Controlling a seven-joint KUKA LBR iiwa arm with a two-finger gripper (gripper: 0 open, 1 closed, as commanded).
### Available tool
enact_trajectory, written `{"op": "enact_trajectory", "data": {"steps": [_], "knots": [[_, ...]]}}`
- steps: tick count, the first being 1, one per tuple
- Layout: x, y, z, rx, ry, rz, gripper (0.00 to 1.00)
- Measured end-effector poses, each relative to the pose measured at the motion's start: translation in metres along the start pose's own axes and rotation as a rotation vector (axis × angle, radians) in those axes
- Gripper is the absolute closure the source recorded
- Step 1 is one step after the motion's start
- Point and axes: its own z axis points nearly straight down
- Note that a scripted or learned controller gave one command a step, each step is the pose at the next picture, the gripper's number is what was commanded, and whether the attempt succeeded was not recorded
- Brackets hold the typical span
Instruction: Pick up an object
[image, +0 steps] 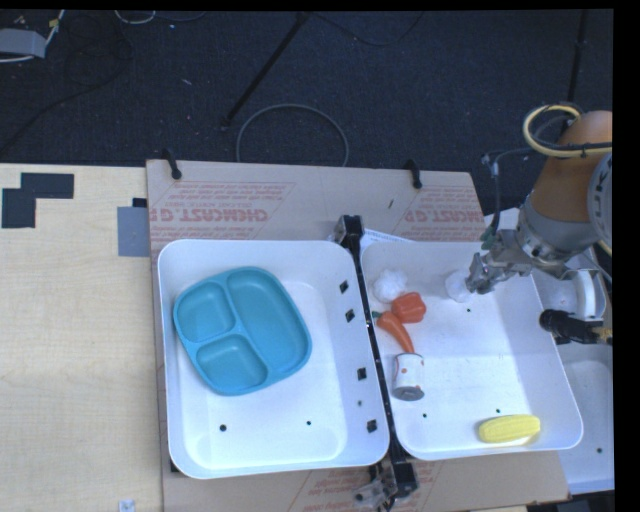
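Taking the black divider (366, 340) between the two bins as the landmark: just right of it, a white crumpled piece (388, 284), an orange carrot-like toy (402, 316) and a small white can (407, 376) crowd the right bin's near-divider strip. Farther right of the divider the bin floor (470, 370) lies bare, except for a yellow corn cob (509, 429) at the front right corner. Left of the divider, a blue sectioned plate (241, 328) takes up most of the left bin (280, 440), leaving a bare strip along its front.

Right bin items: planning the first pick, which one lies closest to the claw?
The small white object by the claw; carrot, can and corn lie farther.
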Motion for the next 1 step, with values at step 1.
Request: {"op": "enact_trajectory", "data": {"steps": [1], "knots": [[-0.0012, 0.0003, -0.0556, 0.001, 0.001, -0.002, 1.00]]}}
